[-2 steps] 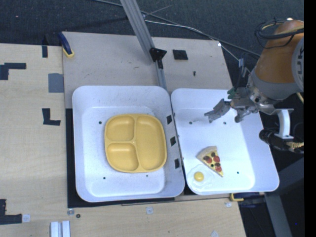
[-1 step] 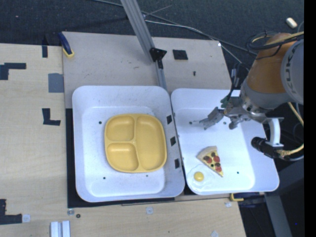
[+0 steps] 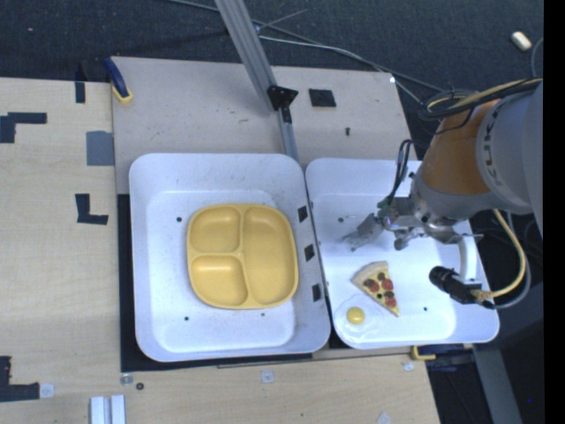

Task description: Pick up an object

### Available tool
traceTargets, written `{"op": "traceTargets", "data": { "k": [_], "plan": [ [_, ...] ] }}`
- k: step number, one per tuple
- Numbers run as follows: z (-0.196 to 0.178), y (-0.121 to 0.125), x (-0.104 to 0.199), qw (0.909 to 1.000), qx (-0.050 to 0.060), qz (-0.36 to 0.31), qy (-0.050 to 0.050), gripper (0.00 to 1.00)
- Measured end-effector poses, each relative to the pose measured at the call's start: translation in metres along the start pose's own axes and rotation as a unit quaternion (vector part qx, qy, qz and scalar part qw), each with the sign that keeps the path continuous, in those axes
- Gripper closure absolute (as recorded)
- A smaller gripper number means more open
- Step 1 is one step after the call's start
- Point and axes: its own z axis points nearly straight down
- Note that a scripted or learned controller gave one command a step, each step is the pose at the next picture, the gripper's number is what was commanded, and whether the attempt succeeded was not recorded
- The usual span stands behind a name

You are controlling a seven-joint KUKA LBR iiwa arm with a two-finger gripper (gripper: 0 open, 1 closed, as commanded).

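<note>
A toy pizza slice [image 3: 378, 286] with red toppings lies near the front of the right bin [image 3: 459, 325]. A small round yellow piece [image 3: 355, 316] sits just in front of it, at the bin's front left corner. My gripper [image 3: 380, 237] hangs over the middle of the right bin, a little behind the pizza slice and apart from it. Its two grey fingers stand apart, open, with nothing between them. The arm's orange band [image 3: 455, 157] rises behind it on the right.
The left bin [image 3: 159, 237] holds a yellow divided plate [image 3: 242, 256] in its middle. A grey pole [image 3: 256, 51] slants down to the ridge between the bins. Cables and a black connector [image 3: 450, 283] hang at the right bin's right side.
</note>
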Motion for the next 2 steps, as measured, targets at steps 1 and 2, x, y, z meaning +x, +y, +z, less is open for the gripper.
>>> {"op": "traceTargets", "data": {
  "k": [1,2],
  "plan": [
    [0.039,0.001,-0.001,1.0000,-0.005,0.000,-0.002,0.00],
    [0.027,0.002,-0.001,1.0000,-0.007,0.000,-0.003,1.00]
  ]
}}
